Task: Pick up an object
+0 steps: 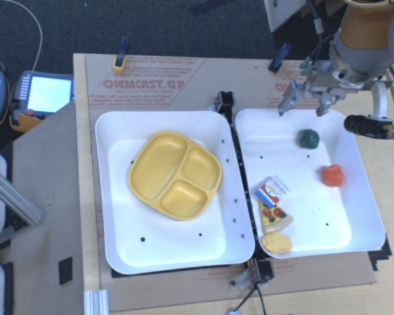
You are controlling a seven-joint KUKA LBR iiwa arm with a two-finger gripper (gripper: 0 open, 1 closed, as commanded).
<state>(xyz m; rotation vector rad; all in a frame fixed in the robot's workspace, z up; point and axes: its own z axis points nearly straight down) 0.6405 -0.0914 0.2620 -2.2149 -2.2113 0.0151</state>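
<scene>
2 white bins sit side by side on the bench. The left bin (pixel 111 241) has a yellow tray (pixel 175 174) w/ 3 compartments, lying flat and a bit rotated, roughly mid-bin. The right bin (pixel 354 235) has 4 loose items. A green ball (pixel 308 138) lies near the back, upper centre. An orange-red item (pixel 332 175) lies to the right of centre, well apart from the ball; too small to say what it is, poss. a toy pepper or tomato. A small card (pixel 271 193) w/ red, white and blue print lies near the bin's left wall. Just in front of it a pizza slice (pixel 276 219) touches or nearly touches the card, and a round yellow piece (pixel 276 243) sits at the front left corner, just beside the slice's tip.

The arm comes in from the top right, orange band above the grey wrist. The gripper (pixel 308 107) hangs over the back rim of the right bin, fingers spread apart w/ nothing between them. The left fingertip (pixel 285 107) is over the bin's back edge; the other tip is just behind the ball. The ball is the nearest item, just in front of the gripper and not touching it.

Behind the bins the bench board shows red "CHEMCAST" print, w/ a yellow-blue clamp (pixel 121 53) at the back left edge.
</scene>
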